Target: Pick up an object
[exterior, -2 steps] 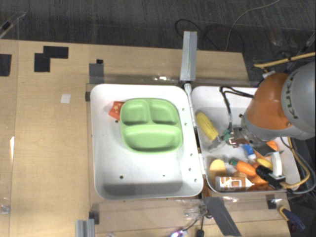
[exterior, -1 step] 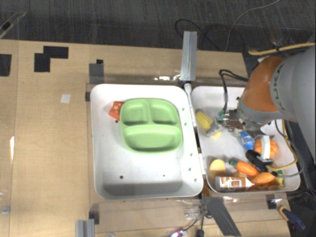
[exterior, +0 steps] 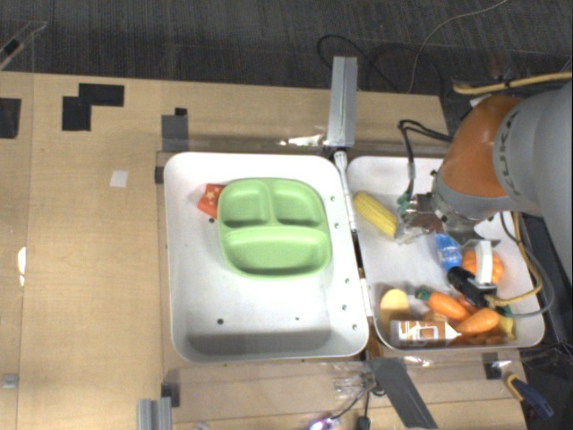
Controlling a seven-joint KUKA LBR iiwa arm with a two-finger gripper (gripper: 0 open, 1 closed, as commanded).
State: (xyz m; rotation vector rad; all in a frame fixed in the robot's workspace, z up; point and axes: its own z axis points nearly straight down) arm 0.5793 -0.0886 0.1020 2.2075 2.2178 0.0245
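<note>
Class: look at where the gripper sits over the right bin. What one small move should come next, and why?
Probably a short drop straight down: the gripper hovers just right of the corn in the right bin, with nothing seen between its fingers.

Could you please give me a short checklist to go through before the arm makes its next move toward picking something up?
1. End effector sits over the right bin: ok.
2. Something gripped between the fingers: cannot tell, the wrist hides them.
3. Nearest target reachable: ok, the yellow corn cob lies just left of the end effector, apart from the other items.
4. Front pile easy to separate: not ok, the carrots, brown bottle and other pieces crowd together at the near wall.
5. Blue bottle free to take: cannot tell, the arm partly covers it.
6. Left bin contents out of the way: ok, the green divided tray lies well clear.
</note>
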